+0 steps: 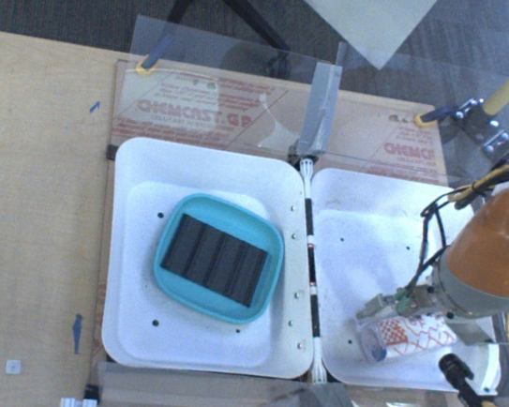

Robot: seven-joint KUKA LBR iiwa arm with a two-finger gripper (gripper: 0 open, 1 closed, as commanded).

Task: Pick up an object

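Gripper: gripper low in the right bin; whether it is spread or closed, cannot tell.
Cup: paper cup lies on its side, just under and touching the gripper.
Tray: teal tray well off to the gripper's far side, left bin.
Technique: judge a grip across the cup's body best, squeezing gently so it doesn't crush or roll.

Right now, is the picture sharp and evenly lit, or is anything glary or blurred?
Camera view: light is even and soft, shadows faint. The clear panels behind the bins catch pale glare. The teal tray is crisp; the patterned cup under the arm looks slightly soft.
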